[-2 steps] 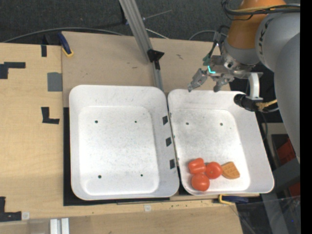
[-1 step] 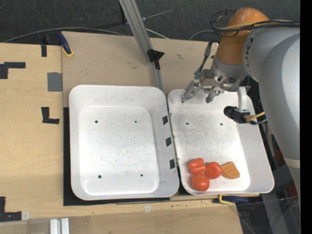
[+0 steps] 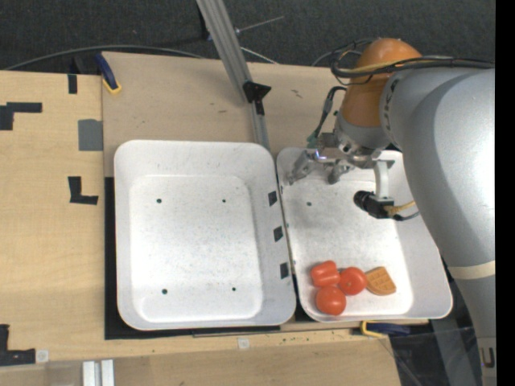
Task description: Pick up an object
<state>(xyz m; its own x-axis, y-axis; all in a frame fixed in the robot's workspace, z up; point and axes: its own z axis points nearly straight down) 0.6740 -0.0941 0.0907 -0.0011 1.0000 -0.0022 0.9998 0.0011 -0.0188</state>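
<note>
We found the red tomato cluster [image 3: 333, 285] and an orange wedge [image 3: 381, 281] at the right bin's [image 3: 322, 215] near edge. The gripper [image 3: 318, 167] hung over the far end; jaw state: cannot tell. Pieces looked light, smooth, probably slippery; we'd pinch the wedge's flat sides.

Wooden bench [image 3: 185, 103] bears two white bins [image 3: 193, 232] side by side.

Two bins [image 3: 193, 155], white with faint dark speckling; three tomatoes [image 3: 336, 286], red; wedge-shaped piece [image 3: 381, 281], orange-brown; bench [image 3: 48, 215], tan wood with black tape marks; arm [image 3: 451, 151], grey, orange band.
</note>
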